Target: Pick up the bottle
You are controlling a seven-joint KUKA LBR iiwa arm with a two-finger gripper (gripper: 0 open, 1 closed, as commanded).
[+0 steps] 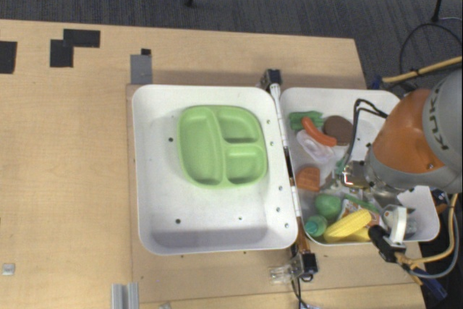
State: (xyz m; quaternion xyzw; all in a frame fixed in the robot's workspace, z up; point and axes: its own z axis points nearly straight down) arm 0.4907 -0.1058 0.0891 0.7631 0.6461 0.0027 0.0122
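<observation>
clearly the risk is the crowding: the bottle (316, 150), a clear pale thing lying in the right bin (427, 224), sits touching the orange carrot-like piece (318, 131) and near the orange ball (309, 178), so a descent could close on a neighbour or nudge the bottle aside. the gripper (347, 181) hangs low over the toys (its opening cannot be told from this angle). legible writing: only part of "ku" on the arm (419, 134).

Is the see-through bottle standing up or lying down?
Lying down. The clear bottle rests on its side in the right bin, among the toy food.
</observation>
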